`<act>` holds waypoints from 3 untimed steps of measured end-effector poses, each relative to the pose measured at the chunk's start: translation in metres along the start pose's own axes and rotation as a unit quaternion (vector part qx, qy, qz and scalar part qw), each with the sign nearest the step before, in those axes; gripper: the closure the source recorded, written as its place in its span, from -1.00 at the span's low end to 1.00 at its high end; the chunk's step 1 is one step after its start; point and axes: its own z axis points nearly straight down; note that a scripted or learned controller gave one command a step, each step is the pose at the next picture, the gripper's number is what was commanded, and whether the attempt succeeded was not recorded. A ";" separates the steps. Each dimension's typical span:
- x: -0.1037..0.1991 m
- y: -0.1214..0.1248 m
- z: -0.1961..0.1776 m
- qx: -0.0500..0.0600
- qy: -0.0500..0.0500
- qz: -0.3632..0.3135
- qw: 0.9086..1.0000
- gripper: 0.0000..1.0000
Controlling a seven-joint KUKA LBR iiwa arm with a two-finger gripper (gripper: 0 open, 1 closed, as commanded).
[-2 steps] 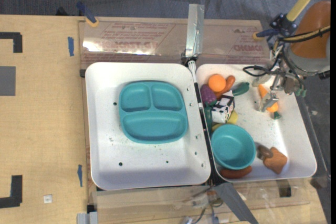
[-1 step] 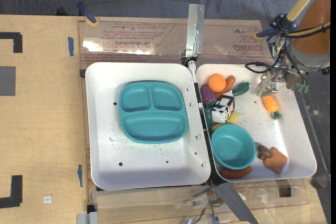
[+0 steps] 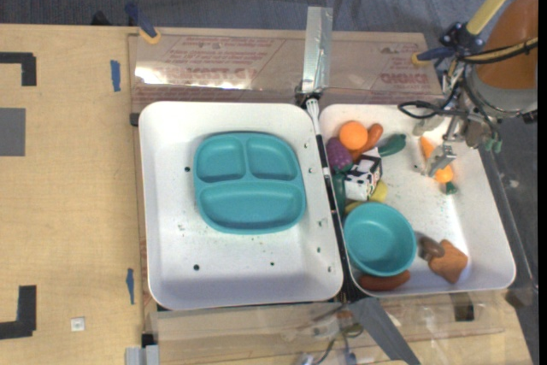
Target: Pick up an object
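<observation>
My gripper hangs low in the far right part of the right bin. A small orange toy with a green tip lies right under it, touching or nearly touching it. Whether the toy is gripped is not visible. Other pickable things crowd the bin's left side: an orange ball, a purple grape bunch, a black-and-white block and a teal bowl.
A brown-and-orange toy lies at the right bin's near right corner. A red piece peeks from under the bowl. The left bin holds a teal divided plate. The wall between the bins runs down the middle.
</observation>
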 end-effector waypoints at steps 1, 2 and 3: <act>0.009 0.000 0.014 -0.002 0.004 0.013 1.000 -1.00; 0.005 0.001 -0.002 -0.001 -0.003 0.012 1.000 1.00; 0.005 0.001 -0.001 -0.001 -0.002 0.012 1.000 -1.00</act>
